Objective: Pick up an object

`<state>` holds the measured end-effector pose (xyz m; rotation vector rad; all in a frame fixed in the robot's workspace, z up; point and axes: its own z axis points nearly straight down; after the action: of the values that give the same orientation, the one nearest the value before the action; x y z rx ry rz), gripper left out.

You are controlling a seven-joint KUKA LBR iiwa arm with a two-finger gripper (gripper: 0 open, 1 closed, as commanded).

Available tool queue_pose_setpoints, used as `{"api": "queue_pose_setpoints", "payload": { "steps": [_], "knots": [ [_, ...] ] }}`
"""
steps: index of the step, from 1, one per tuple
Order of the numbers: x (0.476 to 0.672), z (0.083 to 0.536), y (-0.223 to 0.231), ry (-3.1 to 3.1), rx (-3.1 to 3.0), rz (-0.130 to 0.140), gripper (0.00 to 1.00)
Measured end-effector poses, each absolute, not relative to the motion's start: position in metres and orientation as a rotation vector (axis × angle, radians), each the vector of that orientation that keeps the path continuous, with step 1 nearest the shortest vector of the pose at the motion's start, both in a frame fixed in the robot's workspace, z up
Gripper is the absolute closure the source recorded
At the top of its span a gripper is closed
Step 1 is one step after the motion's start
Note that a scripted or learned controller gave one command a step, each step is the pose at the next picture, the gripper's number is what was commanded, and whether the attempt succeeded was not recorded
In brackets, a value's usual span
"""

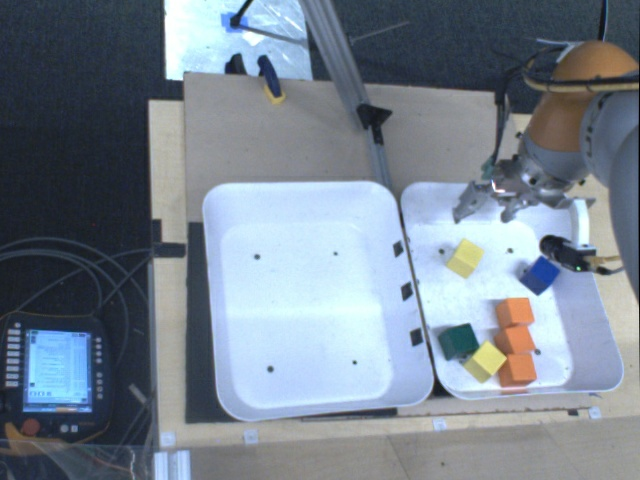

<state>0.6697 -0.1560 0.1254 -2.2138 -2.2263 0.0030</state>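
Yellow is the colour to watch: a yellow cube sits on the floor of the right bin, tilted a little, just on the near side of the gripper and slightly to its left. The gripper hovers over the bin's far end with its fingers spread apart and nothing between them. From where I stand, a short drop toward the near side would bring it onto that cube. The blue cube lies to the right; the orange blocks sit well nearer.
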Motion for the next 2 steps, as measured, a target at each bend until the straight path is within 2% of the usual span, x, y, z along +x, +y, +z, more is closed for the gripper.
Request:
{"api": "queue_pose_setpoints", "payload": {
  "steps": [1, 2],
  "knots": [
    [0.671, 0.106, -0.156, -2.229, -2.215, 0.001, 0.0],
    [0.672, 0.118, -0.156, -2.235, -2.215, -0.002, 1.0]
  ]
}}
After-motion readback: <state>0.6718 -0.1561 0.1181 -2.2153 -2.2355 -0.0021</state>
